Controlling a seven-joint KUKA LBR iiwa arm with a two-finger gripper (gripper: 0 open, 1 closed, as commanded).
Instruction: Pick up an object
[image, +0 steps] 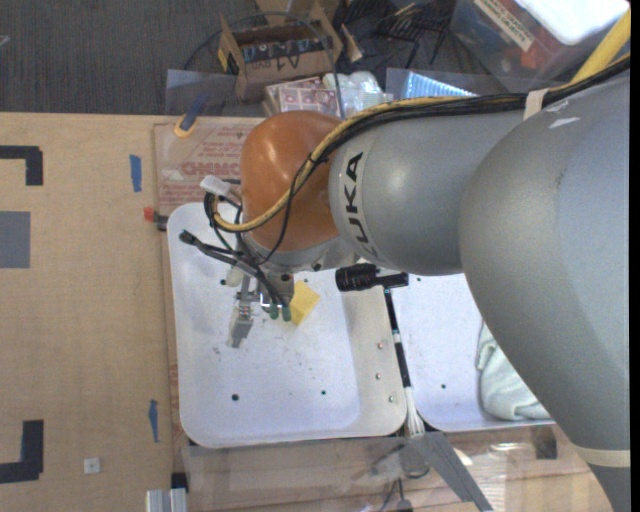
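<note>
Arm (430, 190) comes in from 3 o'clock, grey w/ orange band (285, 180) above the wrist, covering most of the upper right of the view. Claw (243, 318) hangs over the left bin (265, 415), approx. at that bin's centre, pointing down toward 6 o'clock. Can't tell if the claw is released or clenched: the metal tip reads as one narrow grey piece from this angle, and nothing is seen betw. its tips.

Task's thing: a small yellow block (303, 302) lies on the left bin's floor, just beside the claw at its 3 o'clock, apart from the tips. Betw. block and claw sit two small green bits (277, 313), close to the wrist; what they are is too small to tell. A few dark specks are scattered on the bin floor toward 6 o'clock.

Right bin (440, 405) lies at 3 o'clock of the left one, rims touching side by side, mostly under the arm. A white crumpled cloth-like item (505, 385) shows in it at the right, partly hidden by the arm.

Black cables (215, 248) loop off the wrist at 9 o'clock. The desk (80, 300) is tan board w/ blue tape bits (135, 172) and black corner marks.
</note>
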